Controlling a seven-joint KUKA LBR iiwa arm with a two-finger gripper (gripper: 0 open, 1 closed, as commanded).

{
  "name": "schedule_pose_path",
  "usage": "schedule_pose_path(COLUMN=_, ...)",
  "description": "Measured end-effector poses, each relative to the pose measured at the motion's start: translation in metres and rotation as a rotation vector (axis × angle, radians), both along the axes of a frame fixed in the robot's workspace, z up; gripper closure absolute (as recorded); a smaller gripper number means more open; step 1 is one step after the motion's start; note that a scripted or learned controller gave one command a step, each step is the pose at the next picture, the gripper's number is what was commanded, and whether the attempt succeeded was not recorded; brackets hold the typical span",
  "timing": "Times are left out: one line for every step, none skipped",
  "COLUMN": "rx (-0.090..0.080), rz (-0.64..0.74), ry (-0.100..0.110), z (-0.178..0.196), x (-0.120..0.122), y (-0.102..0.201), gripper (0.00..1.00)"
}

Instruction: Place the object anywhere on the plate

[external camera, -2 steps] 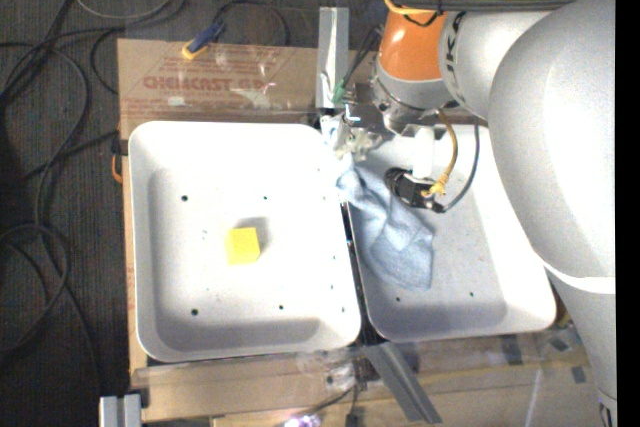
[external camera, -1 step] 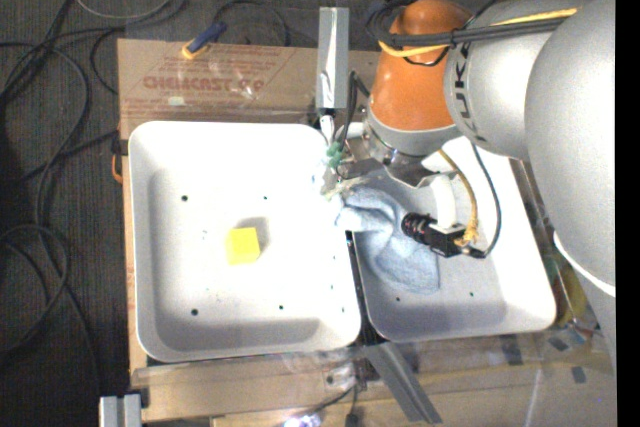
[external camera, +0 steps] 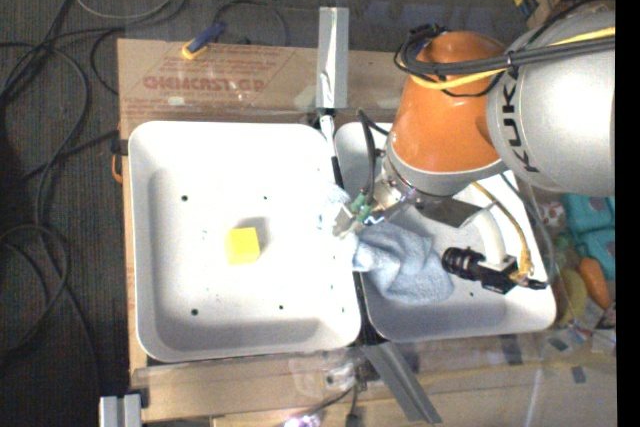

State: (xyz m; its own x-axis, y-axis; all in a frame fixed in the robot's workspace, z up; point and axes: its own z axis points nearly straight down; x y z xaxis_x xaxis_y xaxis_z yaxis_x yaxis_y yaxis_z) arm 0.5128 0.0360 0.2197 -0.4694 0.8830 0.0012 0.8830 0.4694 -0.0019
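The arm [external camera: 500, 115] covers most of the right bin [external camera: 535, 315], so the floor beneath it is hidden; its upper part is cut off by the right edge; the gripper [external camera: 362, 211] sits under the orange band [external camera: 445, 115], its parts too small and blurred to read; the blue cloth [external camera: 405, 265] just below-right of it is partly hidden by the wrist.

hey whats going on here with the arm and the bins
A grey and orange KUKA arm reaches in over the right bin, where a light blue cloth lies crumpled just beneath its wrist. Whether the cloth is gripped cannot be told. A small yellow block sits alone in the left bin, apart from the arm.
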Motion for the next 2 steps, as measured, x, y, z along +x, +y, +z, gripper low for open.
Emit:
schedule_pose_path(rx=0.000, rz=-0.204, ry=0.000, z=-0.019, x=-0.024, y=-0.042, gripper=1.00)
schedule_pose_path(rx=-0.002, rz=-0.328, ry=0.002, z=0.011, x=-0.021, y=0.021, gripper=1.00)
